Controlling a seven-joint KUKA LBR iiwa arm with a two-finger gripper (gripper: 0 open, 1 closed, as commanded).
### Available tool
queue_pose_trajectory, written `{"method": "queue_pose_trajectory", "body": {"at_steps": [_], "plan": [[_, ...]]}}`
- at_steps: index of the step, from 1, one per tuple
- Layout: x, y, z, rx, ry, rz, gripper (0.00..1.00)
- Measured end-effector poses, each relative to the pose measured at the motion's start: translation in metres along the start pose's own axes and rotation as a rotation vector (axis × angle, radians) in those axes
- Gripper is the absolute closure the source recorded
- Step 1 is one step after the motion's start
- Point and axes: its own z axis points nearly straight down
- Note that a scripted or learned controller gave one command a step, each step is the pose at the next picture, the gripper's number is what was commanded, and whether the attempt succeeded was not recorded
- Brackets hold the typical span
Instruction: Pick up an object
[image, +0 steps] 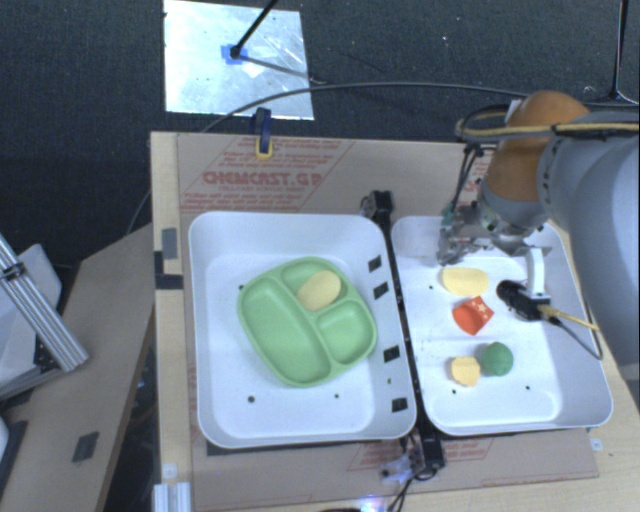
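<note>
End effector (462, 240) low at right bin's (570, 400) far edge, grip state unclear, pale yellow object (465, 280) just beside it, bare floor toward near rim, cardboard (262, 178) reads "CHEMCAST GP".

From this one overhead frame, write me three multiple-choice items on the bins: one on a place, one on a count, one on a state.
1. Where does the green divided plate lie?
A. in the left bin
B. in the right bin
C. on the bare bench

2. How many yellow pieces lie in the right bin?
A. none
B. two
C. five

3. How does the gripper stand?
A. resting on the plate
B. near the right bin's far left corner, nothing seen held
C. lifting the green ball

Answers:
1 A, the plate fills the left bin's middle.
2 B, a larger yellow piece and a small one.
3 B, the ball lies on the bin floor, apart from the gripper.
</note>
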Motion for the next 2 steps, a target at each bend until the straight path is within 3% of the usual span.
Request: {"method": "queue_pose_trajectory", "body": {"at_steps": [2], "plan": [[0.006, 0.002, -0.117, -0.003, 0.0, 0.002, 1.0]]}}
